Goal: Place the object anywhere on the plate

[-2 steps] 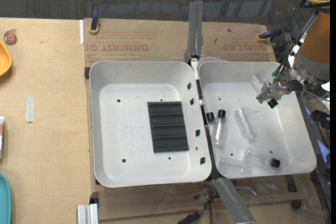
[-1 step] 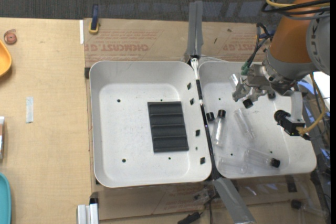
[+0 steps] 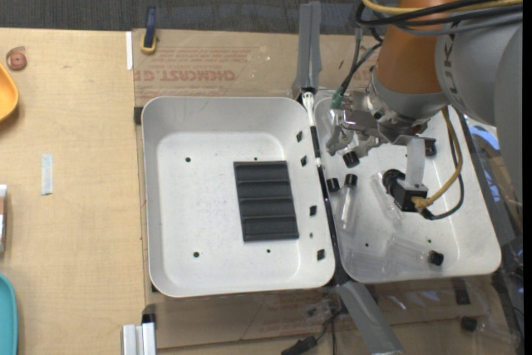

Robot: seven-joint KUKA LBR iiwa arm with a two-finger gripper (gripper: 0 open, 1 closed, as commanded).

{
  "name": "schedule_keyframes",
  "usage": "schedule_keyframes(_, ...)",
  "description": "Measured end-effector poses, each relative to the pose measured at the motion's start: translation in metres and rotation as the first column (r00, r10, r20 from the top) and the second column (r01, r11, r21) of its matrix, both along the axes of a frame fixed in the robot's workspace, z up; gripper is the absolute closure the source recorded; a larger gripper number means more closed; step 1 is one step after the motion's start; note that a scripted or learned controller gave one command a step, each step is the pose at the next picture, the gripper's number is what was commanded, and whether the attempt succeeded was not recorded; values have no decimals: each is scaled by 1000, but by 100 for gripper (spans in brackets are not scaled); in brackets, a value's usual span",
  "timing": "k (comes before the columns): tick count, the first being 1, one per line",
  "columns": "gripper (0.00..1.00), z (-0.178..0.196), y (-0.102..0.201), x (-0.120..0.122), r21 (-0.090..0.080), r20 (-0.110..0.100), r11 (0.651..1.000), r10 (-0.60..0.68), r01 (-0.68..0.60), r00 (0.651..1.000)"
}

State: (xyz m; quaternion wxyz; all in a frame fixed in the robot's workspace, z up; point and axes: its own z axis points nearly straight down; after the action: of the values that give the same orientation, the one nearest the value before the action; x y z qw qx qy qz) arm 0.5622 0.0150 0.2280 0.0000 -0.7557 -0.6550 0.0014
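- A grey robot arm (image 3: 465, 37) with an orange band reaches over the right-hand white bin (image 3: 474, 249). Its claw (image 3: 378, 141) hangs low inside that bin, close to the wall the two bins share.
- The arm's bulk and a tangle of yellow cable (image 3: 449, 179) cover the claw from above. It cannot be told whether the claw is wide, narrow or gripping anything.
- The thing to be moved appears to be a faint clear plastic object (image 3: 405, 248). It lies on the floor of the same bin, near the claw, on the side towards the bottom of the view. It is apart from the claw and looks to be lying free. Its outline is hard to make out against the white.
- Small black bits (image 3: 350, 179) lie scattered on the bin floor just beside the claw. What they are is too small to tell.
- The plate (image 3: 266, 201) is a dark ribbed rectangle lying flat in the middle of the left-hand white bin (image 3: 166, 179). It sits well apart from the claw, across the shared wall, with nothing on it.
- Judging by this layout, the claw is low in the right bin because the pick-up happens there. The carry over the wall to the plate is not yet done.
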Motion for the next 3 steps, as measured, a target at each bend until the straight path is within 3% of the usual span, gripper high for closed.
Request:
schedule_keyframes(1,100,-32,78,-39,2,-3,931,365,-365,931)
schedule_keyframes(2,100,14,155,-84,1,0,871,492,-492,871)
schedule_keyframes(3,100,6,155,-34,-1,-2,937,349,-349,937)
